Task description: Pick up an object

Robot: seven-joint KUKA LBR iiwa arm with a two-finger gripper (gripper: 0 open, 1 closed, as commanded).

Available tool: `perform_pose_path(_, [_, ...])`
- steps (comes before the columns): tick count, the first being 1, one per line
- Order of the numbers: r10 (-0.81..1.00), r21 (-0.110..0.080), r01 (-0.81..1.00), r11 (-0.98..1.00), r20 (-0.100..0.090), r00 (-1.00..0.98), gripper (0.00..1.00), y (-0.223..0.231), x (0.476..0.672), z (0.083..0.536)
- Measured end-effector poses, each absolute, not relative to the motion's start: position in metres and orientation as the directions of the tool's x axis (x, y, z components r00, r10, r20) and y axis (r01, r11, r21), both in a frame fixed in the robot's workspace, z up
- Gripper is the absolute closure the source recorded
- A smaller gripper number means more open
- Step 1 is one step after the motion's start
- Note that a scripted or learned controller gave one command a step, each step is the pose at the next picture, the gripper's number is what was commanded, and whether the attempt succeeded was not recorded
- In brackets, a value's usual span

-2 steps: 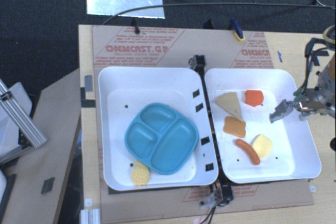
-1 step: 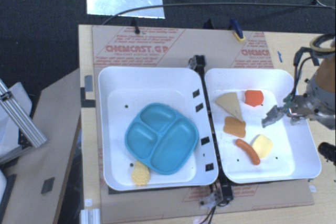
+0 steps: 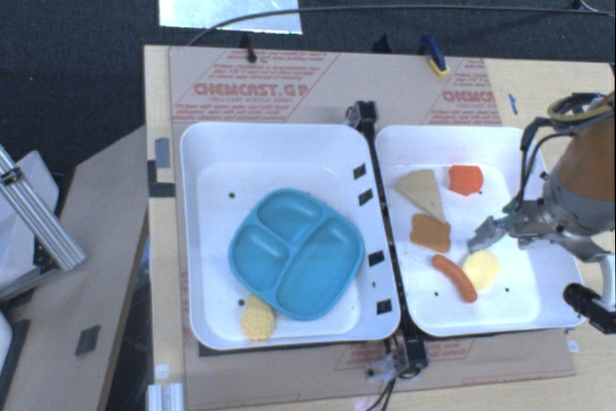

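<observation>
The pale yellow piece (image 3: 481, 269) is judged the likeliest target, since it lies closest to the gripper (image 3: 488, 233). It is found in the right bin (image 3: 520, 324), low and right of centre, just below the fingertips, at about six o'clock from them. It is a rounded lump with no marked long axis, leaning slightly from five to eleven o'clock. Its left edge is touched by the sausage (image 3: 453, 277), whose long axis runs from ten to four o'clock. At eleven o'clock from the lump the brown toast piece (image 3: 430, 232) is seen, then the tan wedge (image 3: 423, 192), its tip pointing to five o'clock, and the red piece (image 3: 466, 179) at twelve. Nothing is seen between the fingers; whether they are parted cannot be told.
</observation>
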State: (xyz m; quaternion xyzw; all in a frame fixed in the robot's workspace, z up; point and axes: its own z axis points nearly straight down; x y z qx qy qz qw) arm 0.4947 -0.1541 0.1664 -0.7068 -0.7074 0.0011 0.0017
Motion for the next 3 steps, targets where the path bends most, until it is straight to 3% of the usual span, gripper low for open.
perform_pose_path(1, [1.000, 0.000, 1.000, 0.000, 0.000, 0.000, 0.00, -0.151, 0.491, 0.106])
perform_pose_path(2, [1.000, 0.005, 1.000, 0.002, -0.001, -0.002, 1.00, -0.152, 0.493, 0.119])
perform_pose_path(3, [1.000, 0.007, 1.000, 0.005, -0.002, -0.005, 1.00, -0.151, 0.494, 0.183])
